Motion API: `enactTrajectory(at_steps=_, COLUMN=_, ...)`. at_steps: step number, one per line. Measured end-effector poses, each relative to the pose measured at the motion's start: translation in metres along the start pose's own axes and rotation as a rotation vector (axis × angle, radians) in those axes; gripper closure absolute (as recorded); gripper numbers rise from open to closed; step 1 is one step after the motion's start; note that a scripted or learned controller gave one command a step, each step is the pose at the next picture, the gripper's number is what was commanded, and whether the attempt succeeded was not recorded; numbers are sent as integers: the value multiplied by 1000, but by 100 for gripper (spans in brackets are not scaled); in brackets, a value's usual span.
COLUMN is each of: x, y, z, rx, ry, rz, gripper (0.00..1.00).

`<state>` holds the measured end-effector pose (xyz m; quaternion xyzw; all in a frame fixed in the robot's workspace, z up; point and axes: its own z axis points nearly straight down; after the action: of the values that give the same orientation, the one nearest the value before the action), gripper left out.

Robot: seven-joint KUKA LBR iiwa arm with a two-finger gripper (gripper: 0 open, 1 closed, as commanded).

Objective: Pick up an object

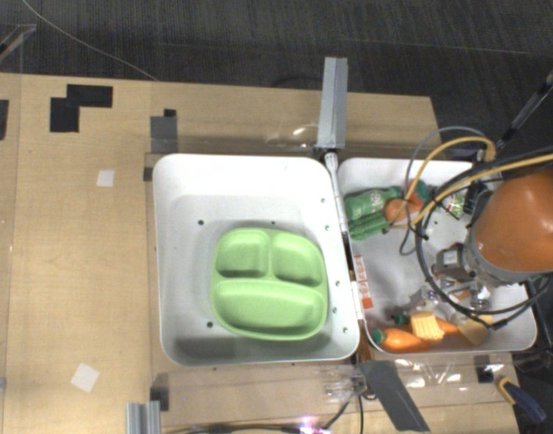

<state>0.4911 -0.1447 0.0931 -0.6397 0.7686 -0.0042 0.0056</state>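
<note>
Two white bins side by side on a wooden bench, seen from above at a slant. Left bin point(173, 242): holding a green tray point(267, 283) with three compartments, lying flat at the middle. Right bin point(385, 274): crowded with small things under the arm point(520, 220), reaching in from the right with cables looped around the wrist.

Gripper point(453, 289) low over the right bin's near half, wrapped in wires; how wide it stands cannot be told, and nothing seen held in it.

Nearest candidates just below and left of the gripper, along the near wall: a carrot point(403, 339) lying with its long axis roughly left to right, a yellow block point(426, 326) touching it on the right, and a wooden piece point(473, 331) further right. Probably the easiest targets, needing only a short move toward the near wall and down.

Further off, at the far left corner: a green bottle point(367, 215) on its side with a small orange ball point(396, 209) beside it. Tray well apart, across the bin divide.
</note>
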Motion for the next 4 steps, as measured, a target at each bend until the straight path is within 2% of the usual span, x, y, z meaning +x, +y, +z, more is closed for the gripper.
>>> enactTrajectory(at_steps=1, x=9, y=-69, z=3, rx=-1, ry=1, rz=216, gripper=0)
enactTrajectory(at_steps=2, x=-7, y=-1, z=2, rx=7, ry=1, rz=64, gripper=0)
enactTrajectory(at_steps=3, x=-3, y=-104, z=5, rx=2, ry=-1, rz=-8, gripper=0)
enactTrajectory(at_steps=4, x=41, y=-11, z=3, rx=3, ry=3, rz=200, gripper=0)
